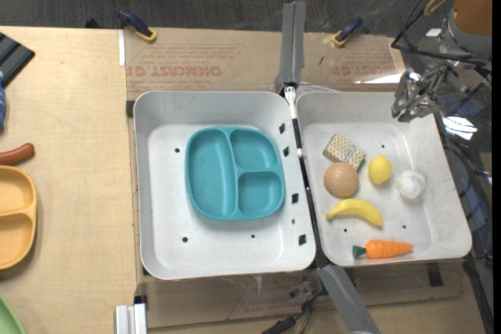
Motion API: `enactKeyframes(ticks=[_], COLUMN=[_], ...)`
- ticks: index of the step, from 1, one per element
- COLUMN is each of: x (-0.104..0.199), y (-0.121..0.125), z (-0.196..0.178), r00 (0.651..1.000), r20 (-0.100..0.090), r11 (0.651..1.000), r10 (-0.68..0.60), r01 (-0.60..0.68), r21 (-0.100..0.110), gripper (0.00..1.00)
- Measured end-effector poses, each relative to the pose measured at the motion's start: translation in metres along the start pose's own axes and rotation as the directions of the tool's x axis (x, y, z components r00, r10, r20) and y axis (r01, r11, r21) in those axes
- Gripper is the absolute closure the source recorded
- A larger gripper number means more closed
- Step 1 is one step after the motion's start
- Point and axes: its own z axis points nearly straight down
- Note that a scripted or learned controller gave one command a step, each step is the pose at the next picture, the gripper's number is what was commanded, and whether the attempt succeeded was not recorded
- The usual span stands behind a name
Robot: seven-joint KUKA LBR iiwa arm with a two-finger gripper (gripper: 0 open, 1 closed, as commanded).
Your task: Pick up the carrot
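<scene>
The carrot (382, 249) lies in the right bin (446, 168), on its floor close to the near wall, lengthwise across the view with its green end to the left and its orange tip to the right. Nothing touches it.

The gripper (409, 102) hangs over the far right corner of that same bin, just at the rim, well apart from the carrot (the whole depth of the bin lies between them). Its metal fingers point down and toward the bin, but they are tangled in glare and dark cables, so whether the jaws stand wide or narrow I cannot tell; nothing shows between them. The orange band (476, 0) of the arm sits above, at the right edge.

Between gripper and carrot lie the other things in the bin: a patterned block (344, 150) toward the far left, a brown ball (341, 179) touching it on the near side, a lemon (380, 170) just beside the ball, and a white ball (410, 184) to the right of the lemon. A banana (356, 210) lies nearer, its right end just beyond the carrot and a little to the left of it.

The left bin (156, 192) holds a teal tray (234, 173) with three compartments, lying flat in the middle.
</scene>
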Motion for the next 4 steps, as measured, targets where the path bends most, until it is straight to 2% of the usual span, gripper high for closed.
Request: enactKeyframes(ticks=[1,2,3,4], x=[-0.003,0.025,-0.029,0.002], y=[-0.008,-0.038,0.022,0.007], z=[-0.043,-0.068,0.005,-0.061], r00=[0.921,0.938,0.817,0.587], r20=[0.001,0.001,0.001,0.001], r11=[0.921,0.938,0.817,0.587], r10=[-0.39,-0.346,-0.576,-0.809], r01=[0.39,0.346,0.576,0.809], r21=[0.004,0.004,-0.002,0.001], gripper=[1.0,1.0,1.0,1.0])
